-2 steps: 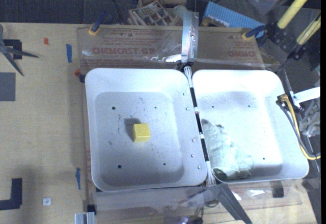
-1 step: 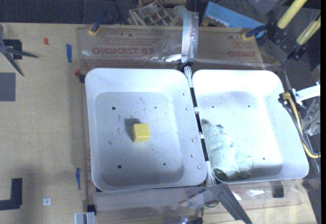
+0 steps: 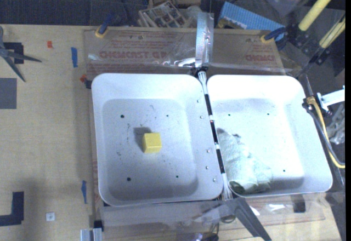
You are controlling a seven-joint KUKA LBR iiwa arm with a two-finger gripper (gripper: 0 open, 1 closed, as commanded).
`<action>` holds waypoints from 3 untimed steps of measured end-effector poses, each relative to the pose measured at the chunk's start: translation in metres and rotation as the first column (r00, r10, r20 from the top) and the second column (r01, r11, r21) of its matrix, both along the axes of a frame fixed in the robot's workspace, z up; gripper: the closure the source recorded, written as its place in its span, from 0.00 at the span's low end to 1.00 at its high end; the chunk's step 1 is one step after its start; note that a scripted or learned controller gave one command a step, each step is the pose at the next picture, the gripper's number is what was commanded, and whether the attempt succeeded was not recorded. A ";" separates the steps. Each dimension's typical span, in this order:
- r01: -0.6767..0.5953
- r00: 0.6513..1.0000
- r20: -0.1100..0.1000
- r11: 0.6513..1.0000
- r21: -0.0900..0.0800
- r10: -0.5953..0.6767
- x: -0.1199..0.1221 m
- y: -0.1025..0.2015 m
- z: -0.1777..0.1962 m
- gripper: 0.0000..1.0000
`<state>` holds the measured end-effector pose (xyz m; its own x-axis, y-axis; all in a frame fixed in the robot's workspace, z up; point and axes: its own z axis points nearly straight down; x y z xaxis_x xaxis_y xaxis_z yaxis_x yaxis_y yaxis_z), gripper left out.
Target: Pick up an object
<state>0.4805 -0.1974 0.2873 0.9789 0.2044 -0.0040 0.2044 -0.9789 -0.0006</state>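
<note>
Camera view: Impossible to tell whether the gripper is open, closed or gripping anything. For a gripper coming in from the right, the nearer of the two shallow white plastic bins [image 3: 290, 85] holds a crumpled pale grey cloth bundle [image 3: 244, 167], pressed against the divider side and running toward the front corner. Beyond it, in the farther white bin [image 3: 104, 85], sits a small yellow foam-like cube [image 3: 152, 142], alone on the speckled floor, well apart from every wall.

Best to choose the cube: firm-looking, flat-sided, free all round. Come down straight from above, centred on it, jaws spread wider than the cube and lined up with two opposite faces, not its corners. Close only once low beside the cube, then lift vertically. Avoid the cloth: likely soft, close to the wall, prone to slipping.
</note>
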 end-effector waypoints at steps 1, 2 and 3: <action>-0.056 0.998 0.001 0.998 0.003 0.056 0.002 -0.026 -0.016 1.00; -0.055 0.998 0.000 0.998 0.003 0.055 0.002 -0.026 -0.006 1.00; -0.054 0.999 -0.001 0.999 0.002 0.054 0.002 -0.027 0.004 1.00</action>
<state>0.4824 -0.2244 0.2908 0.9664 0.2570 -0.0042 0.2570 -0.9664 -0.0027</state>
